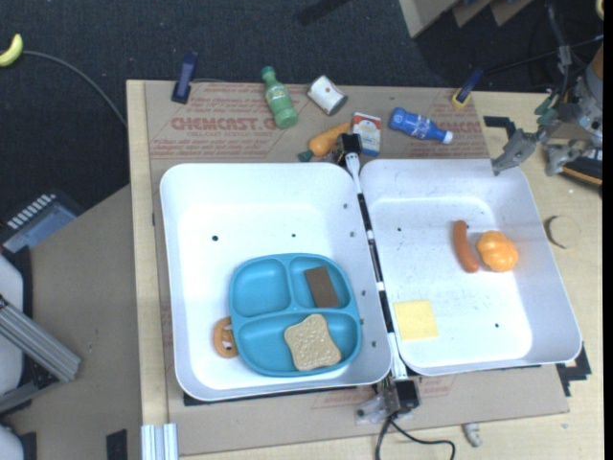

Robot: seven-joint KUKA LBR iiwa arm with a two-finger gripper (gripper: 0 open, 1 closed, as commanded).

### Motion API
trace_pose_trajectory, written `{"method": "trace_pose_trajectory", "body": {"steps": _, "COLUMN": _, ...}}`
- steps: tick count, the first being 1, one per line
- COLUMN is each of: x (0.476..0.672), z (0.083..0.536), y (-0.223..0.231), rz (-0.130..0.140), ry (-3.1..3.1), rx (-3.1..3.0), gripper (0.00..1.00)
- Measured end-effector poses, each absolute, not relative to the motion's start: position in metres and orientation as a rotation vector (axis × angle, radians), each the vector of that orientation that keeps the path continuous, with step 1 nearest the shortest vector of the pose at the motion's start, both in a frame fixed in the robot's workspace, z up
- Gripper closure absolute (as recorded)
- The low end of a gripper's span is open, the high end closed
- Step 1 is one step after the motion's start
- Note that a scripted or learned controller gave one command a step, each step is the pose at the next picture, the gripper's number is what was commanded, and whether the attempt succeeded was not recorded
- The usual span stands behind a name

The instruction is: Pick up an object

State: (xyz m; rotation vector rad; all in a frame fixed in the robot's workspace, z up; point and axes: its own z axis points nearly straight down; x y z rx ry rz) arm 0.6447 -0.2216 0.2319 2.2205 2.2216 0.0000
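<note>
The right bin (536, 338) holds a brown sausage (465, 245) touching an orange fruit (497, 251), with a yellow cheese slice (416, 319) nearer the front. In the left bin (192, 218) lies a blue divided plate (259, 290) carrying a toast slice (311, 341) and a brown bar (321, 286). A small pretzel (224, 337) rests at the plate's left rim. My gripper (530, 159) hangs open over the right bin's far right corner, well above and right of the fruit, with nothing between its fingers.
Behind the bins on the cardboard lie a green bottle (280, 97), a white can (327, 94), a carrot (326, 142), a small carton (365, 132), a blue bottle (420, 125) and a blue marker (184, 77). A hinge strip (369, 247) separates the bins.
</note>
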Motion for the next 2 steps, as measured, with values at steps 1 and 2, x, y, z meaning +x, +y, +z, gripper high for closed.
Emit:
{"method": "trace_pose_trajectory", "body": {"steps": 1, "x": 0.619, "z": 0.094, "y": -0.219, "rz": 0.004, "ry": 2.231, "rx": 2.224, "gripper": 0.0}}
{"method": "trace_pose_trajectory", "body": {"steps": 2, "x": 0.606, "z": 0.084, "y": -0.143, "rz": 0.0, "ry": 2.226, "rx": 2.221, "gripper": 0.0}}
